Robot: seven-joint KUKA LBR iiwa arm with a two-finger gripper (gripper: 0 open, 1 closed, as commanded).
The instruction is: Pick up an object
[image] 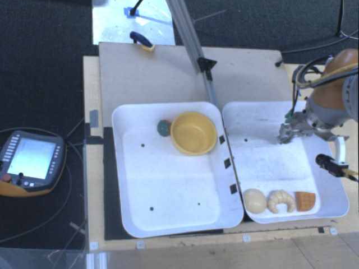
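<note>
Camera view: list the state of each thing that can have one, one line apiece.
Yellow bowl: upright, in the left bin, top right corner.
Green ball: resting against the bowl's left side.
Round bun, croissant, orange wedge: lying in a row along the right bin's near edge.
Gripper: low over the right bin, holding nothing visible.

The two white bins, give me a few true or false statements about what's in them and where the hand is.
1. The yellow bowl sits in the left bin. True.
2. Three food items line the right bin's near edge. True: egg, croissant, orange piece.
3. The hand hovers over the left bin. False: it is over the right bin.
4. The small green object lies far from the bowl. False: it is right beside it.
</note>
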